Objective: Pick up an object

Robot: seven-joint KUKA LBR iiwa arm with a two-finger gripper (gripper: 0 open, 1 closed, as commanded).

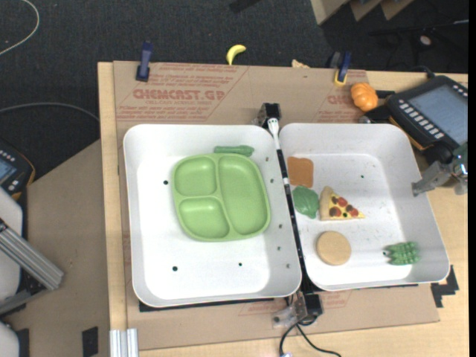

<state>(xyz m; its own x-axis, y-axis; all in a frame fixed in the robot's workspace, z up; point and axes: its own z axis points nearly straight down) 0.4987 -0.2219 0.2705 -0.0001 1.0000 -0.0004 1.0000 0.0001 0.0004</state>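
The right bin holds a brown toast square, a green leafy piece, a pizza slice, a round tan cookie and a small dark green toy near its front right corner. In the left bin lies a light green divided plate, with a green pod at its far rim. My gripper hangs at the right bin's right rim, away from all the items, and nothing is seen in it.
A black pendant lies at the back right beside a small orange fruit. A yellow banana toy and two blue clamps sit at the bench's far edge.
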